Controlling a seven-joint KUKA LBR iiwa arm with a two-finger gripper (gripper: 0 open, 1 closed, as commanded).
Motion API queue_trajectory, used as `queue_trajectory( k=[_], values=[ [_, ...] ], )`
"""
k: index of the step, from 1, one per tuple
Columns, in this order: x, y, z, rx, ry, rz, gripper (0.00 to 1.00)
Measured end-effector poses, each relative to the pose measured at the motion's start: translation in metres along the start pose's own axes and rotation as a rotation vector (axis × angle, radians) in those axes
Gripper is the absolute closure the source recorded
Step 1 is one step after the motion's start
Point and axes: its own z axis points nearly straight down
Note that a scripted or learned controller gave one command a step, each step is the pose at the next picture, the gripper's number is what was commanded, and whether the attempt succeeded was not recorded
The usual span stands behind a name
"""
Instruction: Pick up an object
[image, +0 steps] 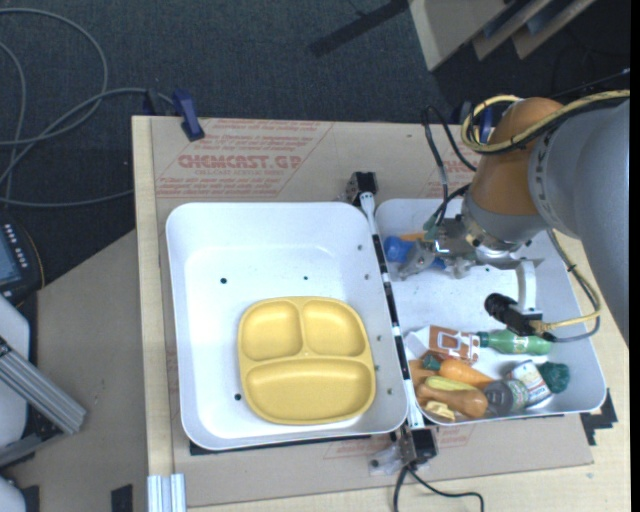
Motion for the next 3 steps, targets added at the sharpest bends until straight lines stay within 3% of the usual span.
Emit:
queue_trajectory(
  k=[1, 2, 3],
  values=[
    [-0.041, 0.039, 0.008, 0.051, 0.012, 0.002, 0.00],
    [-0.020, 0.038, 0.007, 0.044, -0.007, 0.003, 0.00],
    [-0.013, 0.038, 0.007, 0.045, -0.010, 0.006, 0.00]
  ],
)
